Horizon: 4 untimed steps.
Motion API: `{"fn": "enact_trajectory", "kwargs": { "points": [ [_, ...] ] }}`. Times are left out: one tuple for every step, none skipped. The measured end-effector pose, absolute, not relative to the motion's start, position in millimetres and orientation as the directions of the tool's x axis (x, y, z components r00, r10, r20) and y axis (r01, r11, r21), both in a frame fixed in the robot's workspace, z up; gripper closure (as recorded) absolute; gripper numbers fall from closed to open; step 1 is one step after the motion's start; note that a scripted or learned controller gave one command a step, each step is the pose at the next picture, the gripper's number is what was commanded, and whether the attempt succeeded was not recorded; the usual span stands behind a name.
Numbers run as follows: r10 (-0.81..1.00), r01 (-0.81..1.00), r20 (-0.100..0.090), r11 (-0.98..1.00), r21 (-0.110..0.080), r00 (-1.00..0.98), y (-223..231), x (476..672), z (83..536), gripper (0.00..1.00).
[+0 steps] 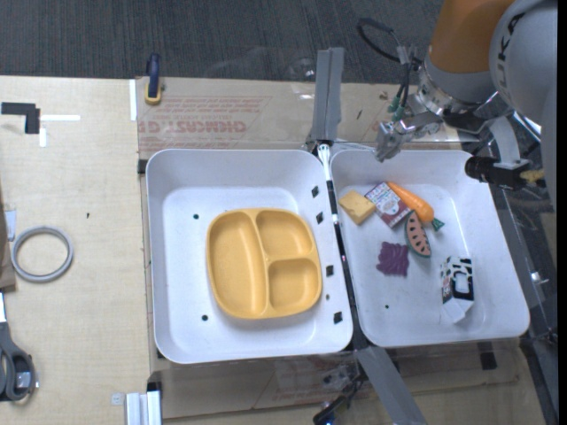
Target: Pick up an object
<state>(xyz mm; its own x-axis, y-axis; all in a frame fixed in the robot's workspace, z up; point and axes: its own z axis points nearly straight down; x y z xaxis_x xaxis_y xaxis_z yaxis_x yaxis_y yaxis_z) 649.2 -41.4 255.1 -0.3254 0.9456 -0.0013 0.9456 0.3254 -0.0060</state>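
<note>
From above, the gripper hangs over the back rim of the right bin, and whether it is apart or together cannot be told. In that bin lie a carrot, a yellow block, a small packet, a watermelon slice, a purple piece and a black-and-white carton, all apart from the gripper. The left bin holds a yellow divided plate.

Cardboard sheet under the far edge of the left bin: red printed lettering, seen reversed or upside down, not legible. Small carton in the right bin, near side: black-and-white markings, too blurred to read. Small packet by the carrot: printed label, unreadable.
</note>
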Motion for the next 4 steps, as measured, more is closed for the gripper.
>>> {"fn": "enact_trajectory", "kwargs": {
  "points": [
    [0.946,0.946,-0.001,0.325,-0.007,-0.325,-41,649.1,255,0.0],
    [0.944,0.944,0.0,0.33,-0.008,-0.33,-80,638.4,187,0.0],
    [0.931,0.931,0.001,0.366,-0.005,-0.366,-135,618.7,88,0.0],
    [0.931,0.931,0.001,0.366,-0.005,-0.366,-134,618.5,88,0.0]
  ]
}}
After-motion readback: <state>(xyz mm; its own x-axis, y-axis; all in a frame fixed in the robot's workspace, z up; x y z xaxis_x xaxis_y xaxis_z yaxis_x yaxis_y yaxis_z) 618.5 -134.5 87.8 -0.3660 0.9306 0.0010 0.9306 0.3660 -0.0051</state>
